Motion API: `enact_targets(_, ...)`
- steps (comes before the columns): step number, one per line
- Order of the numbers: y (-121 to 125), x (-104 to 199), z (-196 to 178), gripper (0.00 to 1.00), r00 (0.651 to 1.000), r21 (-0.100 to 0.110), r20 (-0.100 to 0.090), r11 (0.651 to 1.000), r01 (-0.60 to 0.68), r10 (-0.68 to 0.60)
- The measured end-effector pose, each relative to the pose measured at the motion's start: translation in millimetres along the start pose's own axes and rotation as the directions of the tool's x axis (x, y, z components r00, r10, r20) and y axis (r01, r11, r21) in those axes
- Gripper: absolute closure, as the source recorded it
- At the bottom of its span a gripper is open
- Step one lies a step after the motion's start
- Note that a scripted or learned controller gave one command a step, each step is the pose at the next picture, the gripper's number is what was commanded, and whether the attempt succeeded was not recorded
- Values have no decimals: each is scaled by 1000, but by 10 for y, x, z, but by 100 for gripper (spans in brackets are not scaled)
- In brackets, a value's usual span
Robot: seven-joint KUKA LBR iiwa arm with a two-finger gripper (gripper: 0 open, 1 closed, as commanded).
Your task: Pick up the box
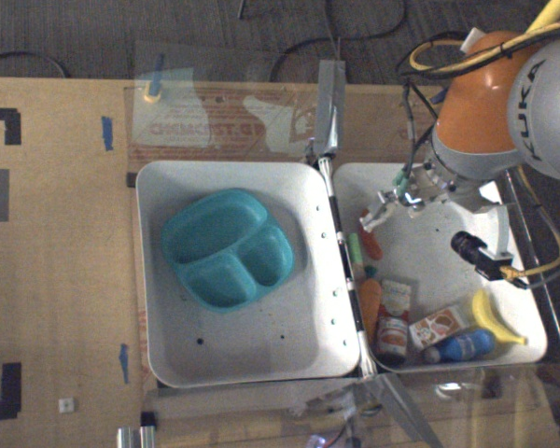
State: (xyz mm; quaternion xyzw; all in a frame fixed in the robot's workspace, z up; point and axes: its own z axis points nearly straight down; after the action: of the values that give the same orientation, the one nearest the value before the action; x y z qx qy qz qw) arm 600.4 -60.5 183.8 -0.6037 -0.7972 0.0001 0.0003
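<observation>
A wide wooden bench fills the view from above, its surface pale tan with dark tape marks at the left edge. On it sit two shallow white plastic bins side by side, each squarish with rounded corners.

The left bin holds one thing: a teal plastic plate, smooth and rounded, divided into three hollow sections.

The robot arm comes in from the right, a bulky grey shell with a glossy orange band, trailed by yellow and black cables. It hangs over the upper part of the right bin.

The gripper at its end is small and metallic, pointing left and down towards the bin's upper left corner. Its two thin fingers stand slightly apart, with nothing between them, though the view is coarse here.

Small goods crowd the right bin's left wall and lower edge. The box, a small flat carton in red and white, lies tilted near the bottom edge, well apart from the gripper. Just right of it lies a blue bottle on its side, and beyond that a curved yellow banana. Left of the box stand a small printed packet and a dark jar. An orange carrot lies along the left wall.
</observation>
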Motion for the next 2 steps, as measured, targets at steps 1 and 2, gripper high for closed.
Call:
enact_targets(1,-383,-293,953,0,999,-10,3,999,43,-43)
enact_targets(2,-911,-145,953,0,996,-12,3,996,-92,92)
